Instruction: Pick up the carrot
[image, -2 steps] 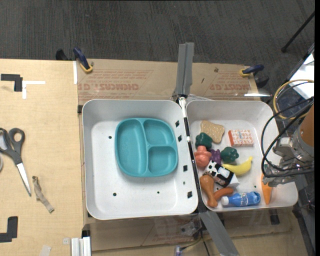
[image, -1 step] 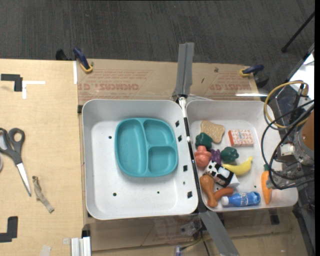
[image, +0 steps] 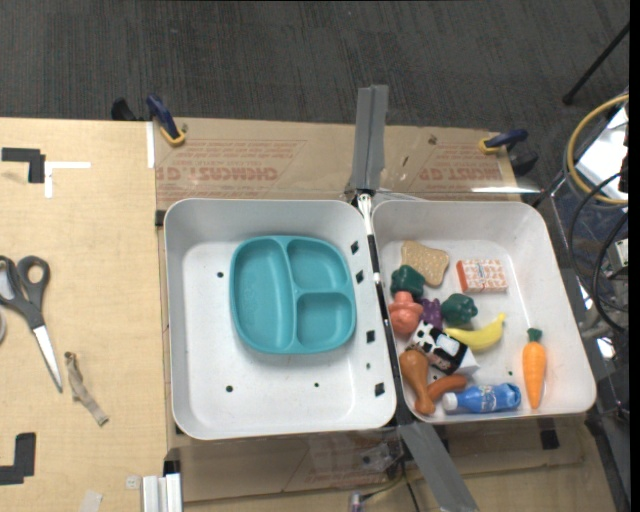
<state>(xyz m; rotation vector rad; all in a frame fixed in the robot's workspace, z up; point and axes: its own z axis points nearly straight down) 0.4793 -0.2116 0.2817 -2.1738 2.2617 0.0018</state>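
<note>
Behind the bins, cardboard (image: 240, 160) bears reversed red lettering; carrot (image: 534, 367) unlabelled

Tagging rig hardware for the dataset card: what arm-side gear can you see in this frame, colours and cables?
On the right, where the arm reaches in: a looped yellow cable and black cables running beside the white right bin.

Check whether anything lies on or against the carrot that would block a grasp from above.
Nothing visible does. The carrot lies alone by the right bin's right wall, apart from the banana and bottle.
</note>
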